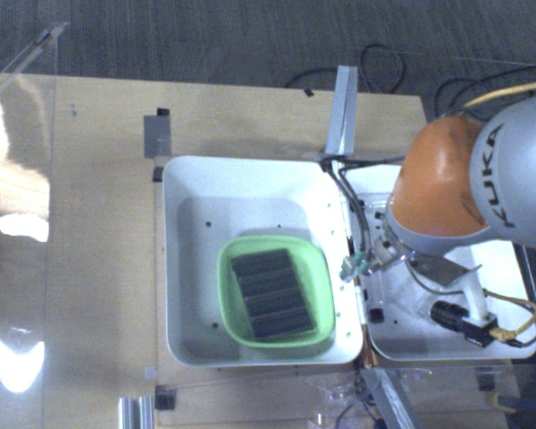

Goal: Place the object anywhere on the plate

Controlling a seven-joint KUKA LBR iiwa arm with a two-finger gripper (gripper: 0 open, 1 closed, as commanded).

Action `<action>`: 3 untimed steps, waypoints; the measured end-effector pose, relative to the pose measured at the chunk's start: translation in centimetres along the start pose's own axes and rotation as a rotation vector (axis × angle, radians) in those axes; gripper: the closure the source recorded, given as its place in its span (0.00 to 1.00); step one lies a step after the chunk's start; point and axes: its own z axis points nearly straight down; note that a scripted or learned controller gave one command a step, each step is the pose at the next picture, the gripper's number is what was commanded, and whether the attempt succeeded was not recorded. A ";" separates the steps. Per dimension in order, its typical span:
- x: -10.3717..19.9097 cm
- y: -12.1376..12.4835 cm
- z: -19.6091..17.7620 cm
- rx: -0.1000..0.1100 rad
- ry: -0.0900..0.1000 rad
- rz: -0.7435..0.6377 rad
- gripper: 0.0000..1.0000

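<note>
While over the right bin (518,351), arm (464,186) beside plate (320,280).

The only readable text is the brand name "KUKA", in dark capital letters on the grey casing of the arm (518,172), at the right side of the view beside its orange band. The letters run down the casing at a slant.

Two white bins (183,266) side by side on a wooden bench (80,239), grey carpet (205,16) beyond.
</note>
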 end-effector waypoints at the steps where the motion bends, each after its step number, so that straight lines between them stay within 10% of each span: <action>1: 0.0 0.0 0.0 0.000 0.000 0.001 0.00; 2: -0.1 0.2 -1.1 -0.006 -0.002 0.001 1.00; 3: -0.1 0.2 -1.1 -0.006 -0.002 0.001 0.00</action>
